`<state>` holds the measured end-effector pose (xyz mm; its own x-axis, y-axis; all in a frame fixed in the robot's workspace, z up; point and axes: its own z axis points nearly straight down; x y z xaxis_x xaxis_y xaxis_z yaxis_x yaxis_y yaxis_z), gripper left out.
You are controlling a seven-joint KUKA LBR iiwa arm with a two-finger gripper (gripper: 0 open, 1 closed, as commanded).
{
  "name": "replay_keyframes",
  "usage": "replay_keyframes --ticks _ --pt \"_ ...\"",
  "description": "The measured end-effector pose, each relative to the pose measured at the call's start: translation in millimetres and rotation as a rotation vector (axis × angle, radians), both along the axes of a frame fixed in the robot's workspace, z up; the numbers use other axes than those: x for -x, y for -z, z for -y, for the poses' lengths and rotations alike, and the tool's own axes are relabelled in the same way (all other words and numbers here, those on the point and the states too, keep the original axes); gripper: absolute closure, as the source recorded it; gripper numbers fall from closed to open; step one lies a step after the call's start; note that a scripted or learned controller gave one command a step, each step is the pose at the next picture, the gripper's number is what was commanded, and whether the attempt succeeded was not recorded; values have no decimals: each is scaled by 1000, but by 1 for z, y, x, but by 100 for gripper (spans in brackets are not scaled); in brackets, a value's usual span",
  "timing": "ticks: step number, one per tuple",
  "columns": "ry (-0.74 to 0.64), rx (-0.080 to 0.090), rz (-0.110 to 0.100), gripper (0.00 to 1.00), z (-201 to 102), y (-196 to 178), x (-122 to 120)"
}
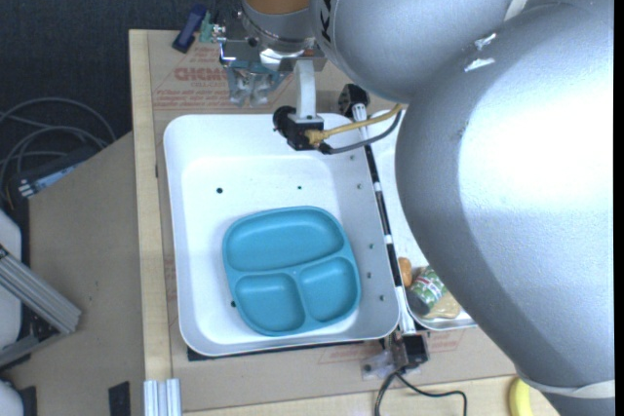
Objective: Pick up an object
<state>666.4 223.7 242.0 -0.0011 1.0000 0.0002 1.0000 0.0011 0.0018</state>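
A light-blue divided plate (290, 268) lies flat in the near half of the left white bin (195, 209). In the right bin's near corner, a small green and orange object (429, 291) peeks out from under the arm. My gripper (250, 87) hangs below the orange wrist band, over the cardboard just beyond the left bin's far rim. It is well apart from the plate. Nothing is visibly held in it. The big grey arm hides most of the right bin.
A black fitting with a yellowish cable (298, 129) sits at the far rim where the two bins meet. A thin black-and-white rod (380, 200) runs along the divider. Loose cables (49, 146) lie left of the bench.
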Motion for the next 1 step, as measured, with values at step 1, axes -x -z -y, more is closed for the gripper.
replay_keyframes --ticks 1 --pt "1 1 -6 100 4 78 13"
